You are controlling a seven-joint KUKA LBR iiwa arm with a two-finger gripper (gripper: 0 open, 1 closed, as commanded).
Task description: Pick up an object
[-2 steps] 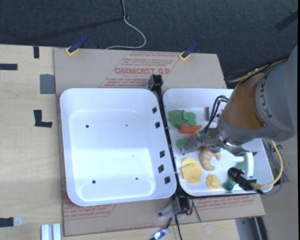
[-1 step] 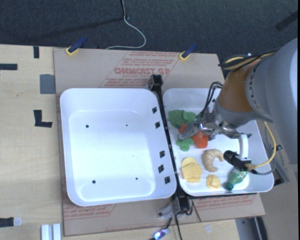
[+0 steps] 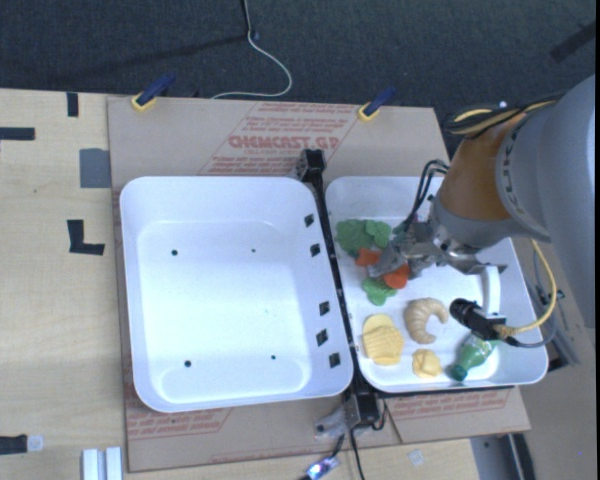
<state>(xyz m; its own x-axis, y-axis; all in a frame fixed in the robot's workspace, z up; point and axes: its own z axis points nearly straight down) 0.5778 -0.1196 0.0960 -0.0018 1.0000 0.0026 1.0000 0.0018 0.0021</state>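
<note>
We note first the table (image 3: pixel 40 268), which carries two white bins. The left bin (image 3: pixel 220 288) lies well apart from the work. The right bin (image 3: pixel 520 368) holds all the objects. The arm (image 3: pixel 500 183) reaches in over its upper half. The end effector (image 3: pixel 398 260) sits low among a green leafy piece (image 3: pixel 363 234) and a red piece (image 3: pixel 370 257); we cannot tell its finger state. We judge the red piece the likely target: it lies just left of the end effector, touching or nearly so, with no clear long axis.
</note>
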